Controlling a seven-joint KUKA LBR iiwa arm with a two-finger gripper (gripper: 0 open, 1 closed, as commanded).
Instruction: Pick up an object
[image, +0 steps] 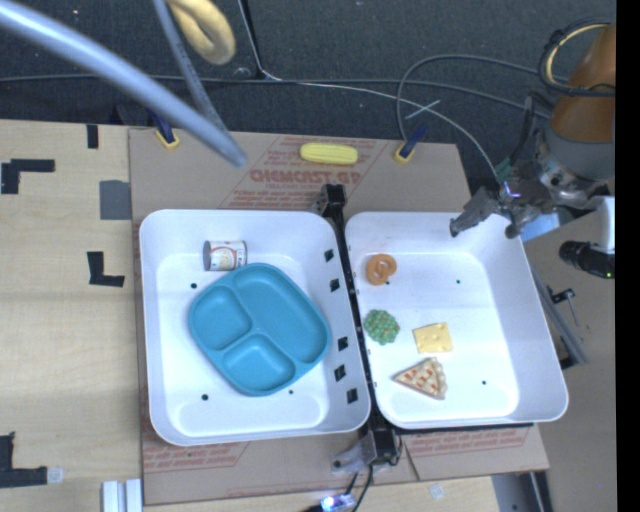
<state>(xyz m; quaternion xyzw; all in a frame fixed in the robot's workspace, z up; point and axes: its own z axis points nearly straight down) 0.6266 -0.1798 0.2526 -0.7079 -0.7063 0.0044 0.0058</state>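
Camera view gives you, left of the bin divider (340, 290), a can (224, 255) and blue tray (259, 327); right of it, a donut (380, 268), broccoli (381, 325), cheese (432, 337) and pizza (422, 378). Farther right, the gripper (485, 210) hangs over the rim; you cannot tell its fingers' state.

Right bin (500, 330) — donut (380, 269), broccoli (381, 325), cheese (432, 337), pizza slice (421, 378).
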